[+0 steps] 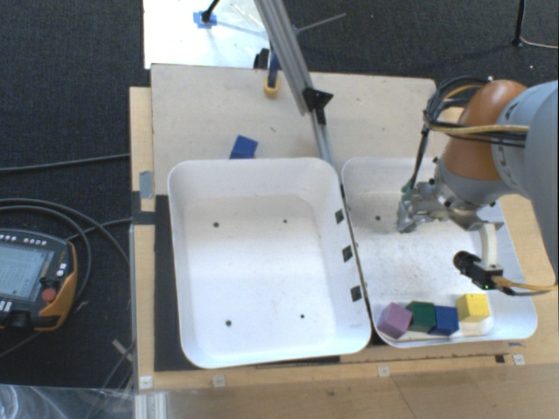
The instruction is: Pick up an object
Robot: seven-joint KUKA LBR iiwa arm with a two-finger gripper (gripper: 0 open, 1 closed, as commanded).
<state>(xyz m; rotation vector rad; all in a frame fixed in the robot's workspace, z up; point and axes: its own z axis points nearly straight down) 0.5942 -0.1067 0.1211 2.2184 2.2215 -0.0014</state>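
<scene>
Four small blocks lie in a row along the near edge of the right bin (515,326): purple (395,319), green (422,313), blue (445,321) and yellow (473,307). My gripper (409,218) hangs over the far left part of that bin, well behind the blocks and apart from them, close to the wall shared with the left bin. I see nothing held in it. The grey arm with its orange band (476,133) reaches in from the right above it.
The left bin (201,182) lies beside the right one. A blue block (244,147) rests on the bench behind the left bin. A slanted metal pole (293,55) crosses the back of the bench. A teach pendant (31,278) lies at far left.
</scene>
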